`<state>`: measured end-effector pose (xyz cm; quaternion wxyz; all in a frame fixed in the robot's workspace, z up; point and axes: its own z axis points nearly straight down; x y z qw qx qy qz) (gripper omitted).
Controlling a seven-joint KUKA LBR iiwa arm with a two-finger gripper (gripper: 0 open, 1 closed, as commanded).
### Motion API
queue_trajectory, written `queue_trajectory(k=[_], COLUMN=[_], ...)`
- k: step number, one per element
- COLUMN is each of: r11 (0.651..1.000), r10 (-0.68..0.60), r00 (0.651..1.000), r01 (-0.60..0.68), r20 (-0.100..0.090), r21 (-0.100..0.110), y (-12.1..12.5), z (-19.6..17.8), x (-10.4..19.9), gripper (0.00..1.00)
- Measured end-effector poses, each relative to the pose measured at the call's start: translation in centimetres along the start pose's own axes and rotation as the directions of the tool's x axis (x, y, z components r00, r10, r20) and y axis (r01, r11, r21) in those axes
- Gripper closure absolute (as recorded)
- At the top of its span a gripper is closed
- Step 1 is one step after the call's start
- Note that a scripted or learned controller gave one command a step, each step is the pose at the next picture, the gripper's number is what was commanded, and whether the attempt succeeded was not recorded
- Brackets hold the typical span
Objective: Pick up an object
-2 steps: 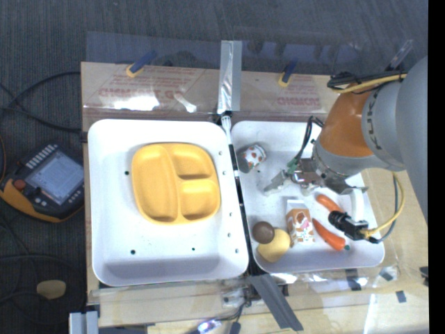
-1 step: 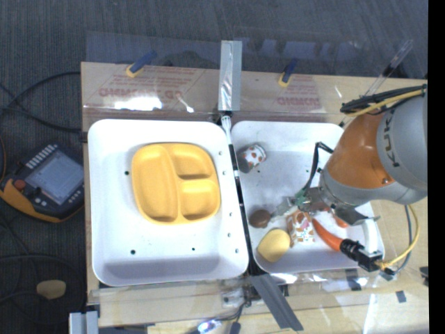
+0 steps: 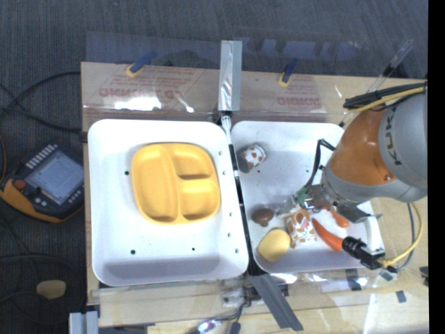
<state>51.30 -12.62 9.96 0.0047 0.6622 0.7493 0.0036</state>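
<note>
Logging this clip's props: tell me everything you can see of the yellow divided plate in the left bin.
The yellow divided plate looks like matte moulded plastic, squarish with rounded corners. Raised ridges split it into three wells: one long well down the camera view's left side and two smaller ones stacked on the right. It lies flat, open side up, near the middle of the left bin, resting on the bin's white floor. Nothing lies in its wells, and it touches nothing else.

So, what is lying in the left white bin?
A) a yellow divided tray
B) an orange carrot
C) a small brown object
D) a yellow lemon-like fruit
A: the yellow divided tray lies alone in the left bin, while the carrot, the brown object and the yellow fruit are in the right bin.
</note>
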Motion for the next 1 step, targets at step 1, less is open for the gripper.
queue_trajectory(k=[1], r11=[0.999], r10=[0.037], r00=[0.999], r01=[-0.037], r20=[-0.001], r21=[0.015], y=[2.12], z=[-9.48], x=[6.51], gripper=[1.00])
